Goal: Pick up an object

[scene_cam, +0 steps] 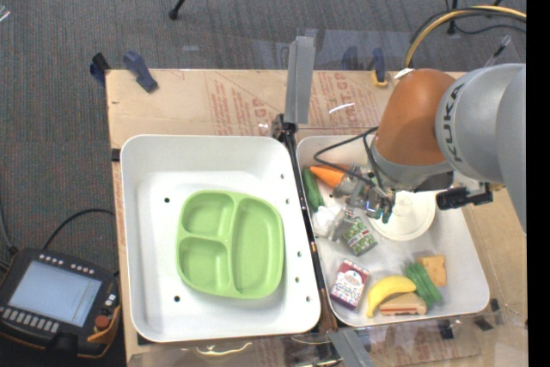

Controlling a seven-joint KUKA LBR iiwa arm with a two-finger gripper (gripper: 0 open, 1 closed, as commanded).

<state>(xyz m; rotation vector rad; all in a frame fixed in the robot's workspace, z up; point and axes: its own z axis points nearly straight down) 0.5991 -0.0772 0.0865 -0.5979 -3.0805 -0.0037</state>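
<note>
Hand [368,202] low in right bin [468,271], centre-right of frame, over small green packet [358,236] beside carrot [328,176], likely lining up a pick; grip state can't be told; divided green tray [230,243] lies in left bin [146,176].

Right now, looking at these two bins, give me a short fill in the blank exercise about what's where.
1. The green divided tray lies in the ____ bin of the view.
2. The tray has ____ compartments.
3. In the right bin, the banana lies just right of the small ____ carton.
4. The gripper hangs over the ____ bin, near the carrot.

Missing words: left; three; red; right
</note>
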